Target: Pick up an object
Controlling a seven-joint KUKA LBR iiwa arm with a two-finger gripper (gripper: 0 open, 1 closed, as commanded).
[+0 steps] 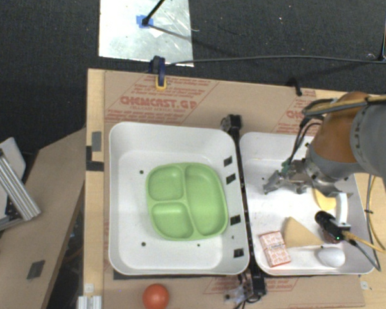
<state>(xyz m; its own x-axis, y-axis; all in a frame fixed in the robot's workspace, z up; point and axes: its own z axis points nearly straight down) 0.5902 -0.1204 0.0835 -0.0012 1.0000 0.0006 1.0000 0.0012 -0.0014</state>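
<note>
My arm (374,137) is a thick grey barrel with a rounded orange band where it narrows toward the wrist. Thin dark cables loop off that band and trail along it. Below the band, my gripper (275,182) is a small cluster of dull grey metal parts ending in slim prongs.

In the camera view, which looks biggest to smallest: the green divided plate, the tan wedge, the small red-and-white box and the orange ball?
1. Green divided plate, by far.
2. Tan wedge.
3. Red-and-white box and orange ball: they look about alike, so I won't rank them.
</note>
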